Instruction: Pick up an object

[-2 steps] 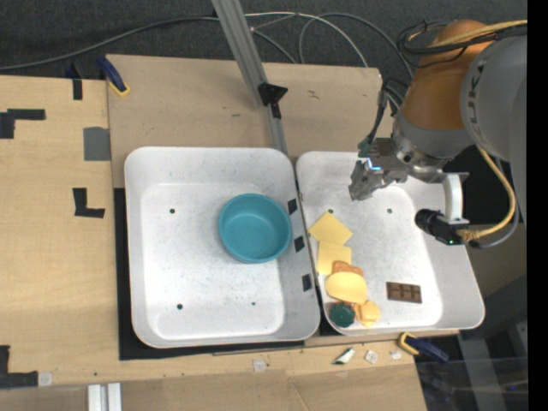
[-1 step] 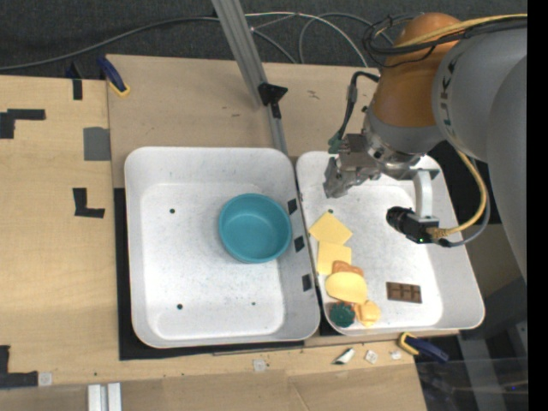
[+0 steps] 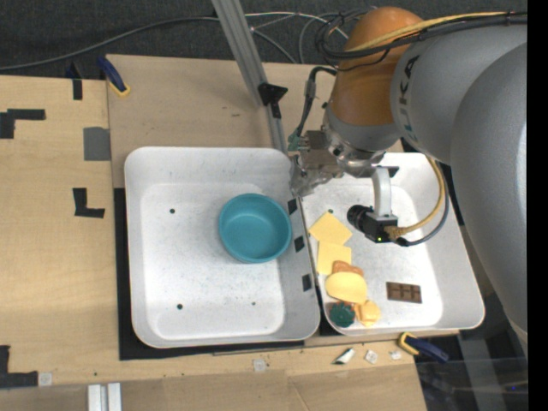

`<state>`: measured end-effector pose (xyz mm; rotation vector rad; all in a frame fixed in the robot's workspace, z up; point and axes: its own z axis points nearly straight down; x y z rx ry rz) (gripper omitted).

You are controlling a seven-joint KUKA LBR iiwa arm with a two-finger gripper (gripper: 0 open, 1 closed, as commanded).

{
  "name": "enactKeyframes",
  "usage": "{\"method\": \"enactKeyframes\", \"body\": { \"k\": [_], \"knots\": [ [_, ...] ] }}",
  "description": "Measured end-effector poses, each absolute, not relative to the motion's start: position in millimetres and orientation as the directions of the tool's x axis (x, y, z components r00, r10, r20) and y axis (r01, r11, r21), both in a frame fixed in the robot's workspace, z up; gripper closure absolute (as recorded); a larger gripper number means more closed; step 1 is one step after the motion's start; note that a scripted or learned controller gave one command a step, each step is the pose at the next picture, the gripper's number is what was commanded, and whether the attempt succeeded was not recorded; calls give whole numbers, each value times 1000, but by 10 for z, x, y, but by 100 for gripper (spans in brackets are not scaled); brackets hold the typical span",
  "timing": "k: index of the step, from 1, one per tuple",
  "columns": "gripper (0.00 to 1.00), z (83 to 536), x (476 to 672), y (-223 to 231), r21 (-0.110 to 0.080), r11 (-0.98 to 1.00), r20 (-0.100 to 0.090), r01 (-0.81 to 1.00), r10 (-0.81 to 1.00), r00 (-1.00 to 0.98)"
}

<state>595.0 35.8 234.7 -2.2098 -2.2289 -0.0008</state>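
My gripper (image 3: pixel 301 178) hangs over the divider between the two white bins, at the top left corner of the right bin (image 3: pixel 445 315). Nothing shows in its grasp. A teal bowl (image 3: pixel 254 227) sits upright in the left bin (image 3: pixel 163 315), just left and below the gripper. Below the gripper in the right bin lie a yellow slice (image 3: pixel 330 229), a second yellow piece (image 3: pixel 335 254), an orange-yellow lump (image 3: pixel 348 286), a small dark teal object (image 3: pixel 342 315) and a brown chocolate bar (image 3: pixel 403 293).
The grey arm with its orange band (image 3: pixel 377 67) covers the right bin's upper part. A black device with a cable (image 3: pixel 373 223) hangs by the wrist. A slanted metal pole (image 3: pixel 248 58) rises behind the bins. Blue-yellow clamps (image 3: pixel 114 75) sit at bench corners.
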Motion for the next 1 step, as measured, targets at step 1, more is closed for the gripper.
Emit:
{"method": "enactKeyframes", "body": {
  "k": [1],
  "knots": [
    [100,2383,6020,841,-1,7,2,1000,1000,-7]
  ]
}}
